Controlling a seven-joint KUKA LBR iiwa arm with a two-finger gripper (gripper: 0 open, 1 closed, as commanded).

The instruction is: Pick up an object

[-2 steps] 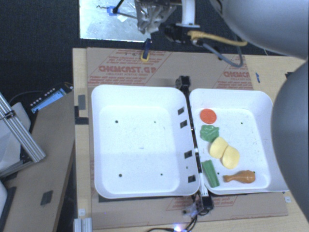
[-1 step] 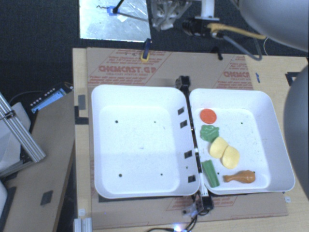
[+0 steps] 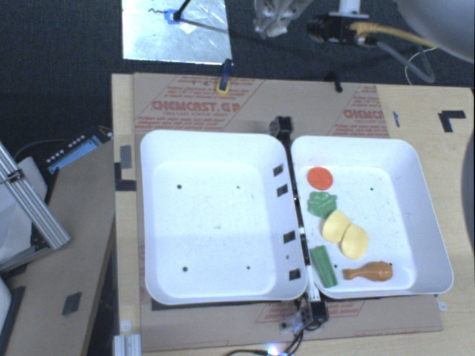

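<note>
The right bin (image 3: 419, 206) holds several toy foods along its left side. A red-orange disc (image 3: 320, 177) lies farthest back, with a green leafy piece (image 3: 322, 203) just in front of it. Two yellow pieces (image 3: 335, 227) (image 3: 355, 241) touch each other in the middle. A green stick (image 3: 323, 265) lies by the left wall and a brown drumstick (image 3: 367, 272) sits near the front wall. My gripper (image 3: 276, 15) hangs high at the top of the view, beyond the bench's far edge and well away from both bins, with nothing seen in it.
The left bin (image 3: 215, 213) sits beside the right one, joined by a black hinge strip (image 3: 293, 213). A shiny metal sheet (image 3: 176, 21) lies on the floor at the back left. A yellow-and-blue clip (image 3: 223, 80) stands at the board's far edge. Cables (image 3: 386, 32) trail at the top right.
</note>
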